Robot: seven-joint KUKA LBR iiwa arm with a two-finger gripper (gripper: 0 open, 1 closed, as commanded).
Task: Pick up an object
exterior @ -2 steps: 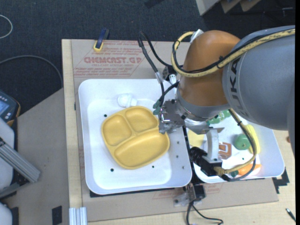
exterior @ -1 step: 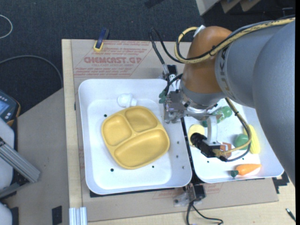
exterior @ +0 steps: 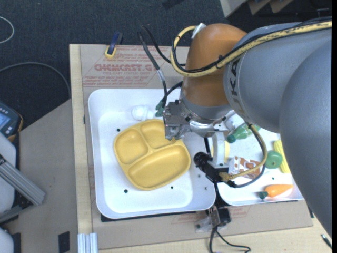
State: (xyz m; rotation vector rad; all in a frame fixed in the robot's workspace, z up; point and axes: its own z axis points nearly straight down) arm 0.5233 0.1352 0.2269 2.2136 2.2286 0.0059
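Note:
A yellow divided plate (exterior: 151,154) lies in the left white bin (exterior: 105,141). My gripper (exterior: 172,132) reaches down at the plate's upper right rim, under the orange wrist band. A small white object (exterior: 139,112) sits just beyond the plate near the bin's back wall. In the right bin (exterior: 247,194) lie a green object (exterior: 239,134), a green round piece (exterior: 273,159), an orange carrot-like toy (exterior: 276,191) and a brown-and-white packet (exterior: 243,166).
The grey arm covers most of the right bin and the upper right of the view. A cardboard sheet (exterior: 124,66) lies under the bins, with a blue-and-yellow clamp (exterior: 112,45) at its far edge. Black cables hang near the wrist.

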